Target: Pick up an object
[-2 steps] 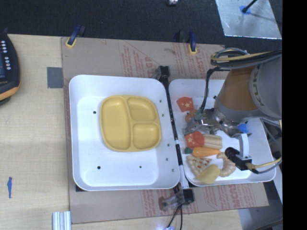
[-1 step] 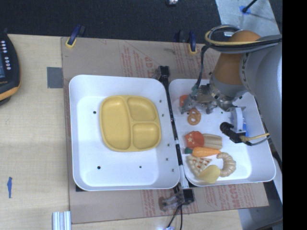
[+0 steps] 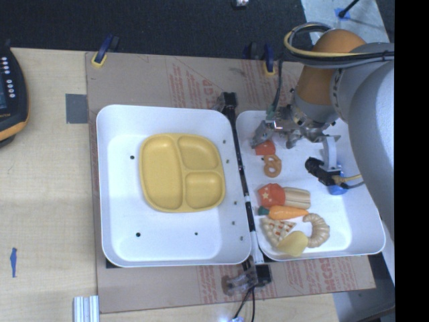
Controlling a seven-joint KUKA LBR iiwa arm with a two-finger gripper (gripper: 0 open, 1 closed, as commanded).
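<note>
We could not tell how the gripper's (image 3: 268, 139) jaws stood above the small red plastic toy (image 3: 264, 149), which looked light, stiff, slippery, best pinched across its middle.

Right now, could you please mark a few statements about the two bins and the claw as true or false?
1. The yellow divided plate lies in the left bin. True.
2. The claw hangs over the left bin. False: it is over the right bin, near its far end.
3. The carrot lies in the right bin. True.
4. The plate holds toy food. False: its compartments are bare; the food sits in the right bin.
</note>
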